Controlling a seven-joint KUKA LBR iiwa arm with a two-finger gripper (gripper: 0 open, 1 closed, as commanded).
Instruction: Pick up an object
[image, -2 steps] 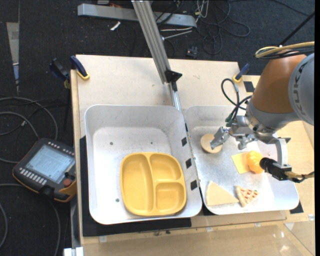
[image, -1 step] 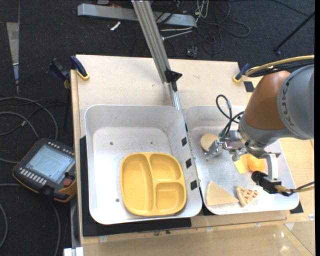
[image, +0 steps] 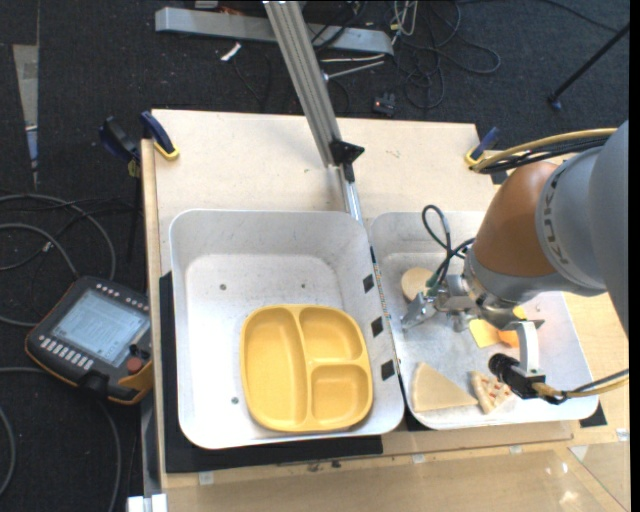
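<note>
Yellow plastic marks the divided tray (image: 305, 368) lying flat in the left bin (image: 200, 240), while the loose items sit in the right bin (image: 395, 240), where the arm (image: 560, 220) is working. The gripper (image: 425, 305) hangs low over the middle of that bin, just beside a pale round piece (image: 414, 281) at its upper left. Whether it is spread or pressed together cannot be told from this slant (the wrist body and cables hide the tips), and nothing is visibly pinched. Nearer the front rim lie a tan wedge (image: 440, 388), touching or nearly touching a small speckled slice (image: 490, 393), and under the wrist an orange and yellow scrap (image: 495, 335) is partly covered.

The step in hand looks like choosing and descending on a target. To do it well, the arm would best settle on one item standing apart from its neighbours; the round piece seems the closest candidate, though it lies flat and thin, so the tips would need to reach the bin floor and straddle its edges squarely. The wedge and slice, lying together, risk a double or glancing contact. A straight vertical lift would then show whether the grasp holds.
</note>
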